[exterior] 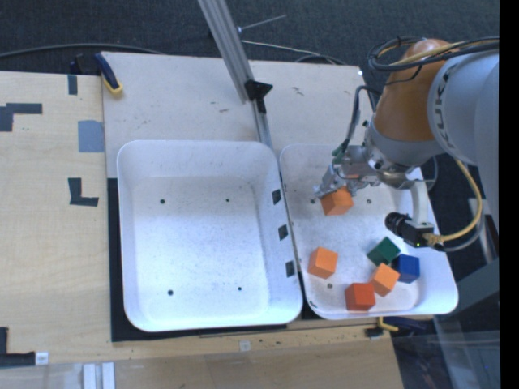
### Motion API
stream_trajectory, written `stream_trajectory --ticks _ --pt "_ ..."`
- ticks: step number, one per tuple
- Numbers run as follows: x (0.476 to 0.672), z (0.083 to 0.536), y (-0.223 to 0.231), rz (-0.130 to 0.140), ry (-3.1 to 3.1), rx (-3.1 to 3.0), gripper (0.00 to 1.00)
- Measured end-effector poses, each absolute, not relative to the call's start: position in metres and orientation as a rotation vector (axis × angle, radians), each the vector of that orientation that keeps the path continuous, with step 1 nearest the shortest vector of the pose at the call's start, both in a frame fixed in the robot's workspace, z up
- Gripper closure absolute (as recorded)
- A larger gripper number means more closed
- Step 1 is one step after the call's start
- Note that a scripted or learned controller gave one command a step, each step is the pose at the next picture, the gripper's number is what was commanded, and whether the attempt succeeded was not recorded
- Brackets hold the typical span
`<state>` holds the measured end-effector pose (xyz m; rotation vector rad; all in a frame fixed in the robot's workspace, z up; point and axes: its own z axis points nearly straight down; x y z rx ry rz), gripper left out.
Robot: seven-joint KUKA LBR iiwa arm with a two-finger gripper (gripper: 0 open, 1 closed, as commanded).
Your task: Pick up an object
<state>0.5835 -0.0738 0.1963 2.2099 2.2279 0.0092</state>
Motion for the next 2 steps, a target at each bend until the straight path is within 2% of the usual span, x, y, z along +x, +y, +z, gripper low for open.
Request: stream_trajectory --ticks 1,2 --pt "0.638 0.191 0.012 0.004 2.233 2.211 1.0" --pt "0.609 0.191 0.075 -0.002 2.232 2.215 1.0"
